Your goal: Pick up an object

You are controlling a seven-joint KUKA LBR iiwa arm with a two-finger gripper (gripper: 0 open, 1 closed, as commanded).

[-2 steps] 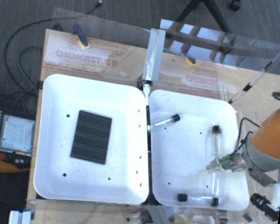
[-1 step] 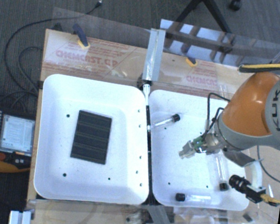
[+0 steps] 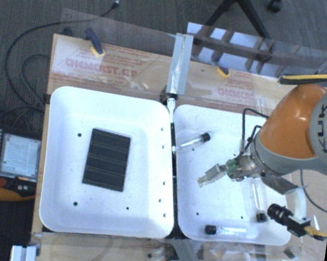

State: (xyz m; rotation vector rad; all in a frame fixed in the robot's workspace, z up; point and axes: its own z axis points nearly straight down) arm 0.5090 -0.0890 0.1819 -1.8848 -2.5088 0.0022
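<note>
- Tubes are lying in the right bin (image 3: 285,130): one (image 3: 195,140) near the divider, one (image 3: 226,231) by the front wall.
- Hand (image 3: 208,176) is hovering between them, fingers apparently spread, pinching nothing.
- Approach is underway; next, lowering squarely over one tube.

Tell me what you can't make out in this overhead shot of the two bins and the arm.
- Gripper, camera view: too small and blurred to tell its finger state or whether anything sits between them.
- Clear tube by the right bin's right side: its upper end is covered by the arm's wrist.
- Arm: cut off by the right edge.
- Dark ridged pad in the left bin: what it is cannot be made out.
</note>
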